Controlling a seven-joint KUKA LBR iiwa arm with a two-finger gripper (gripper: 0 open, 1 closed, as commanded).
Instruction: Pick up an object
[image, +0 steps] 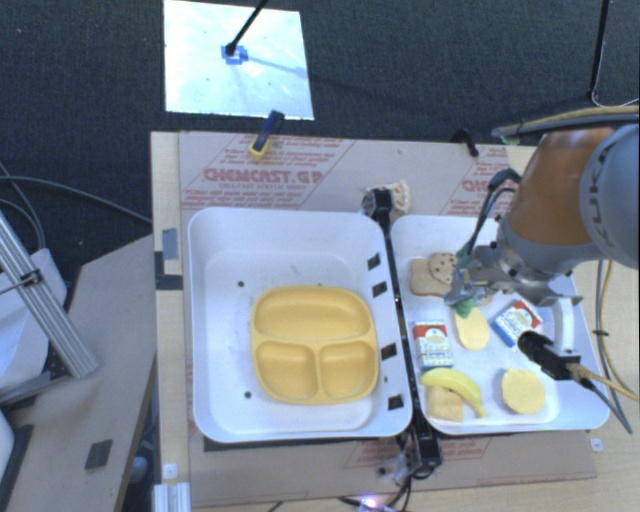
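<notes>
My arm reached in from three o'clock, my hand (466, 292) low over the right bin (590, 400), beside the cookie (432, 272) at nine o'clock; its grip I couldn't tell.

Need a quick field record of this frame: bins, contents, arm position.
left bin: yellow three-compartment plastic tray
right bin: banana, round tan cookie, red-and-white carton, blue-and-white packet, pale yellow round piece
arm: over right bin, entering from right
gripper: low, between cookie and a yellow oval piece; finger state unclear
</notes>
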